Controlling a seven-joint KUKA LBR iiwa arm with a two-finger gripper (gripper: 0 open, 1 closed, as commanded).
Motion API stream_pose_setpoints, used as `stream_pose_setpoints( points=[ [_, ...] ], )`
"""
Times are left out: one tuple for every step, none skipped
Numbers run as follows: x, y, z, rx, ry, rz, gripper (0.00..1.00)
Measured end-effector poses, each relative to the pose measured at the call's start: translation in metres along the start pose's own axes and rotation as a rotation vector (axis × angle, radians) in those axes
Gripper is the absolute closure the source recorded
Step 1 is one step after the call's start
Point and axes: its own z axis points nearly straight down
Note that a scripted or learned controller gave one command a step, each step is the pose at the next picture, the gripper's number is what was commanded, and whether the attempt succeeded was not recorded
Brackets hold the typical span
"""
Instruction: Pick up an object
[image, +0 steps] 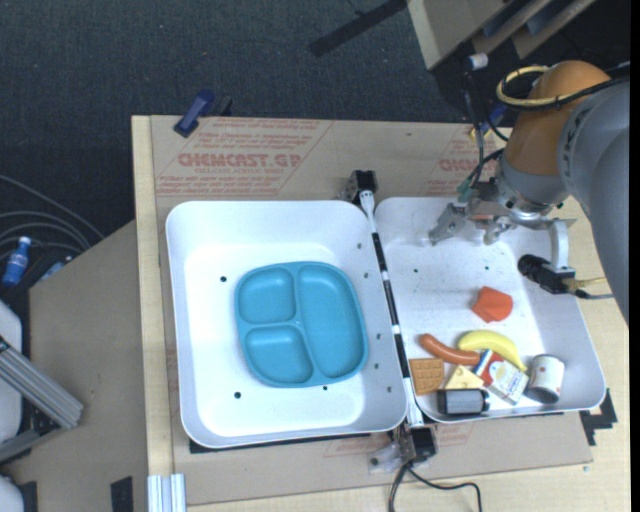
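Claw (467, 228) open and empty, over right bin (420, 225) far end, toys clustered at near end

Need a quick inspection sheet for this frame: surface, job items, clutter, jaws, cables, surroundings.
Surface: brown bench board bearing two white bins.
Job's things: orange block, banana, sausage, small items in the right bin near corner.
Clutter: blue divided tray in the left bin.
Grippers: gripper above right bin's far end, jaws spread, holding nothing.
Cables: yellow loop on the arm; black lead at bench front.
Surroundings: dark carpet.
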Motion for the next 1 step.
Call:
stream_pose_setpoints(
  points=[
    [0.0000, 0.0008, -0.0107, -0.003, -0.001, 0.000, 1.00]
  ],
)
